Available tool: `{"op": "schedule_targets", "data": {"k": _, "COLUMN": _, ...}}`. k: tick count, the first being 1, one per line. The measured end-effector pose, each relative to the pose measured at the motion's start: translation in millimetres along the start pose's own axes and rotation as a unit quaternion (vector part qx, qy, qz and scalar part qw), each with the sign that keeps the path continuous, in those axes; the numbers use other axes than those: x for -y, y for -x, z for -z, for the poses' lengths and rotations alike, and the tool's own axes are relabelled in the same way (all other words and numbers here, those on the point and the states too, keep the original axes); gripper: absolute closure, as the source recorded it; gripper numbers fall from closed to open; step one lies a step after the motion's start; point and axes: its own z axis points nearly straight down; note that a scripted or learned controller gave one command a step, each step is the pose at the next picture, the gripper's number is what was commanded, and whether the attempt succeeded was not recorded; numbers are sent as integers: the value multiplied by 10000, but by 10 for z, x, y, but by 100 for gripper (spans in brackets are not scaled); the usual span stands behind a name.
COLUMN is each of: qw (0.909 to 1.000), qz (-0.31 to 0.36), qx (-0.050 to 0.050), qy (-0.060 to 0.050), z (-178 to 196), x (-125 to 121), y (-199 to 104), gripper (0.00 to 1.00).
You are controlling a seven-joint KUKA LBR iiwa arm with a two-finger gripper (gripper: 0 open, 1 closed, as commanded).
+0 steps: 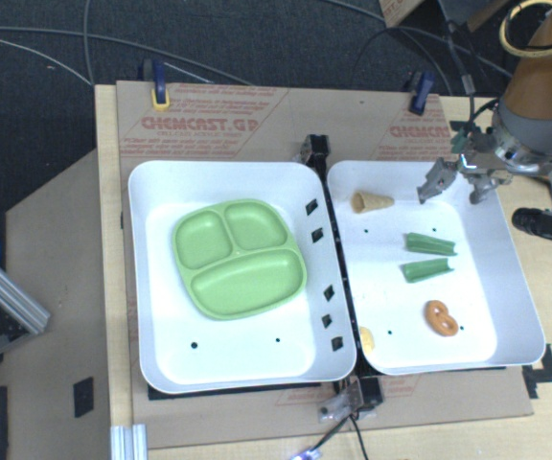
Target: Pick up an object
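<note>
Camera view: my gripper (456, 185) hangs over the top edge of the right bin (506, 257), fingers spread, nothing between them. Nothing picked yet: cone (373, 201), two green pods (430, 244) (426, 270), pretzel (440, 318) all lie in that bin; choosing, descending, grasping remain, I judge.

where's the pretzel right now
The pretzel lies in the right bin, toward its near right corner, below the two green pieces.
</note>
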Motion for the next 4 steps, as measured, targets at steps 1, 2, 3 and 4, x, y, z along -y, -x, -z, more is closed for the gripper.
{"op": "schedule_targets", "data": {"k": 1, "qw": 10000, "qz": 14, "qx": 13, "qy": 77, "z": 97, "x": -29, "y": -5, "gripper": 0}}
{"op": "schedule_targets", "data": {"k": 2, "qw": 10000, "qz": 20, "qx": 12, "qy": 69, "z": -487, "x": -105, "y": 3, "gripper": 0}}
{"op": "schedule_targets", "data": {"k": 3, "qw": 10000, "qz": 16, "qx": 11, "qy": 66, "z": -1096, "x": -120, "y": 24, "gripper": 0}}
{"op": "schedule_targets", "data": {"k": 4, "qw": 10000, "qz": 16, "qx": 11, "qy": 72, "z": -1088, "x": -123, "y": 21, "gripper": 0}}
